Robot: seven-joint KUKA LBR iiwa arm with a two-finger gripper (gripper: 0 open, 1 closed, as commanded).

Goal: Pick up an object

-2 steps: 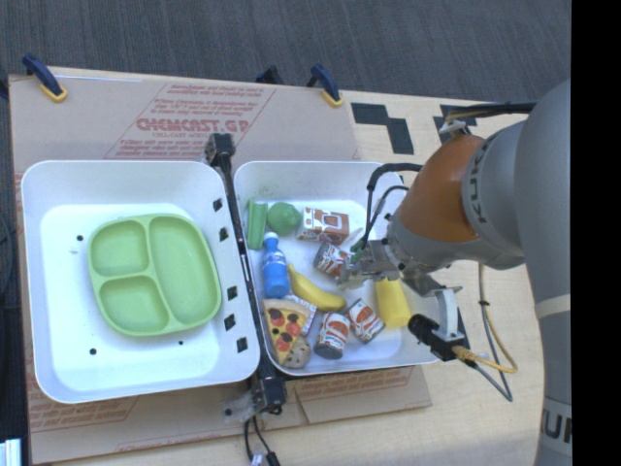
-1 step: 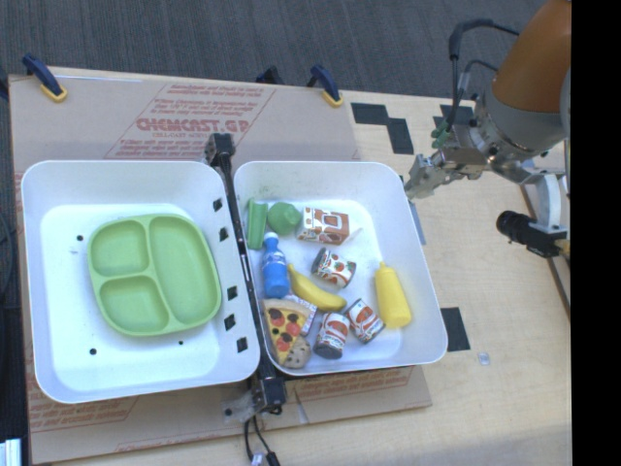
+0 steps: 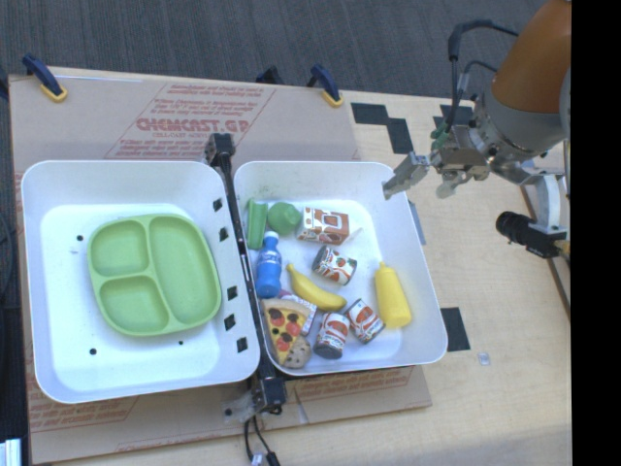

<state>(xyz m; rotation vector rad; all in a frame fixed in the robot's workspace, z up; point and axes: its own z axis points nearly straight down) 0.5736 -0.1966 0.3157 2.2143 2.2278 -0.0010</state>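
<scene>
Cables [image 3: 254, 417] are hanging at the bottom of the frame, just below the joint between the two bins. Above them, the right bin [image 3: 419, 304] is holding the toys, crowded together. A pizza slice [image 3: 285, 330] is lying at its lower left, with two small cans [image 3: 332, 335] and [image 3: 365, 319] beside it. A banana [image 3: 314, 289] is lying across the middle, a blue bottle [image 3: 268, 264] is along the left wall, and a yellow bottle [image 3: 392, 296] is lying alone at the right side. Higher up, a third can [image 3: 335, 265], a carton [image 3: 324, 224] and two green pieces [image 3: 271, 218] are sitting near the top wall. The left bin [image 3: 39, 280] is holding a green tray [image 3: 153, 273] with three compartments.

The gripper [image 3: 427, 175] is hovering at the upper right of the frame, over the top right corner of the right bin and well above the toys. Its fingers are standing apart and are holding nothing.

The arm is probably approaching for a grasp, so nothing is picked yet. I think the yellow bottle is the best target, because it is nearest to the gripper and has free space around it. The fingers should be coming down across its narrow width, not along its length, and closing at its middle. The cans near the pizza slice are touching each other, so a grasp there may be slipping or pushing the neighbours.
</scene>
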